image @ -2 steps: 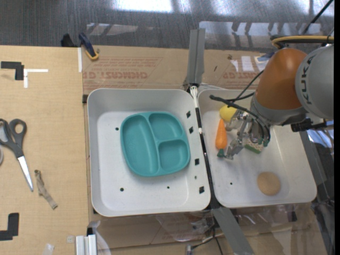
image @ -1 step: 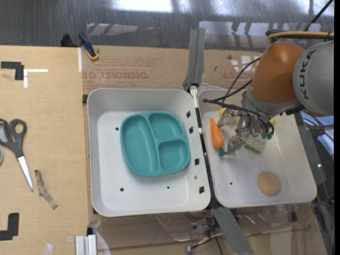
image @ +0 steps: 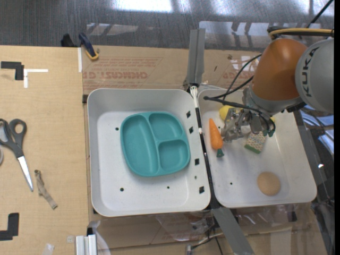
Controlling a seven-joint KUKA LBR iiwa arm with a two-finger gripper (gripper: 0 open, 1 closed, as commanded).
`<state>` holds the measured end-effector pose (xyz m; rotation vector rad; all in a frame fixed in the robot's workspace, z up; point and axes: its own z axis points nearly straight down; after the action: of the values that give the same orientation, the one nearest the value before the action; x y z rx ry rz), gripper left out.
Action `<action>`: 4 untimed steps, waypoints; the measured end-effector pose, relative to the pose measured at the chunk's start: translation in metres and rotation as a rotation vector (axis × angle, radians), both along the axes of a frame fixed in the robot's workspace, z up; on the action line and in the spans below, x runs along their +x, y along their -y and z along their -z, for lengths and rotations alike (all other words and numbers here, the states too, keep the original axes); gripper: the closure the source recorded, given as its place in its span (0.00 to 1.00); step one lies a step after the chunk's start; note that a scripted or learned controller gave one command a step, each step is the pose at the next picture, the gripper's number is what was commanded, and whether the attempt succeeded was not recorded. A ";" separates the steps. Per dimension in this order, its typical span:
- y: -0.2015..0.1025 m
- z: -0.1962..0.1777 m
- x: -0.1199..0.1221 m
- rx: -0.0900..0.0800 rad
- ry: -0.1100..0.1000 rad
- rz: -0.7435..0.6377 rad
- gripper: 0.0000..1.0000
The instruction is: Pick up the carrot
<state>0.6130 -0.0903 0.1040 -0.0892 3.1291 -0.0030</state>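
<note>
The claw (image: 232, 130) hangs low inside the right bin (image: 297, 195), under the arm's orange band (image: 276, 70). Its metal fingers point toward the carrot, but they blur together from this angle, so whether they are wide or narrow cannot be told. Nothing is visibly held between them.

The carrot (image: 214, 134) lies just left of the claw, near the right bin's left wall. It is orange, lying lengthwise along that wall, with a small green stem end toward the near side. Whether the claw touches it is unclear; the two are at least very close.

Behind the claw a yellow object (image: 227, 112) peeks out, partly hidden by the arm and cables. Just right of the claw sits a small tilted box (image: 255, 143) with a pale green printed face. Nearer the front of the same bin, well apart from the carrot, rests a tan egg (image: 269, 184).

The left bin (image: 103, 195) holds a teal divided plate (image: 155, 143) with three compartments.

Out on the cardboard-covered surface (image: 48, 116), far left, lies a pair of grey-handled scissors (image: 17, 147), with a small scrap (image: 45, 190) near them. A blue-and-yellow clamp (image: 87, 45) sits at the cardboard's far edge.
</note>
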 end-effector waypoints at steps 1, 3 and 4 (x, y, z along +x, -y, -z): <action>0.000 0.000 0.000 0.000 0.000 0.000 0.00; 0.005 0.011 -0.016 0.000 -0.006 -0.333 0.00; 0.001 0.002 0.046 0.002 -0.003 -0.090 0.00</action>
<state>0.6591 -0.0912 0.1021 -0.2295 3.1250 0.0003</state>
